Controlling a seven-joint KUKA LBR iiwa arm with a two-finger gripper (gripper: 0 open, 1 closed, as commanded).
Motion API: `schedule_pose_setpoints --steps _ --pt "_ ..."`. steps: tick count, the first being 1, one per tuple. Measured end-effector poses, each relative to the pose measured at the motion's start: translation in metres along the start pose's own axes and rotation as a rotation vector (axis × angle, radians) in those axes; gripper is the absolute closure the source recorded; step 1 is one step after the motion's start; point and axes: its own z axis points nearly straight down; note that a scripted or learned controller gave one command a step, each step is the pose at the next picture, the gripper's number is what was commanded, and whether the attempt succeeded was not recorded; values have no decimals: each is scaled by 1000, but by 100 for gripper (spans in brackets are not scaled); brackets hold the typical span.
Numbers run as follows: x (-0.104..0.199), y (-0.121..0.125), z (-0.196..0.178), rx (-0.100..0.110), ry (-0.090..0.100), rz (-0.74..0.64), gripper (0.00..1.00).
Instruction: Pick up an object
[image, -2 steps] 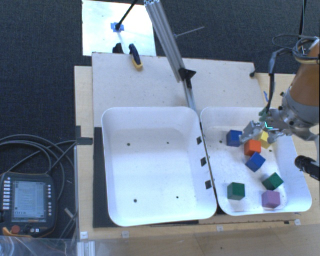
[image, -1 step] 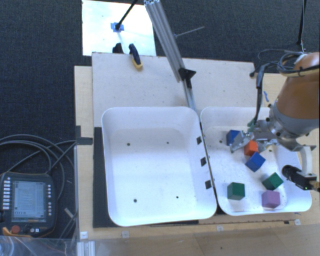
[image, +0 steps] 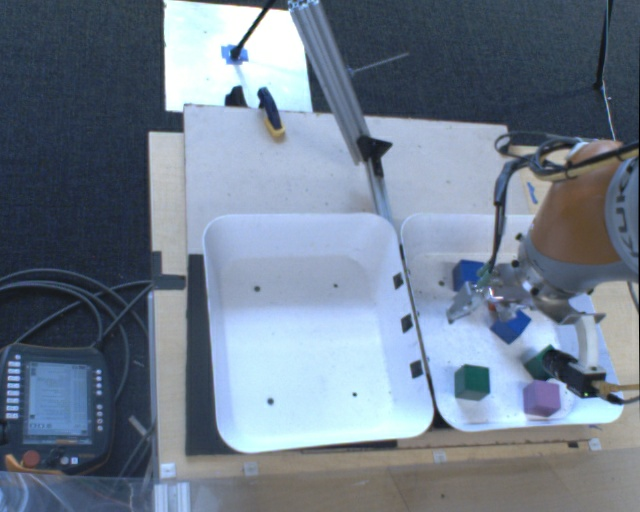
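While the gripper (image: 478, 300) hangs low in the right bin (image: 430, 235), apparently lining up a grab, I cannot tell its spread, and candidate blocks crowd it: a blue block (image: 467, 273) just behind, another blue block (image: 511, 326) just beside, a green block (image: 472, 381) nearer the front.

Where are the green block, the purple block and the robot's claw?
green block (image: 472, 381): camera view, on its top face.
purple block (image: 541, 398): camera view, on its top face.
gripper (image: 478, 297): camera view, midway between its fingertips.
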Motion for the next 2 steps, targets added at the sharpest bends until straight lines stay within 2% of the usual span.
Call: schedule_pose_setpoints --steps 1,2 --pt "-2 1 62 1 0 0 0" --pt "-3 3 48 -7 -1 -2 100"
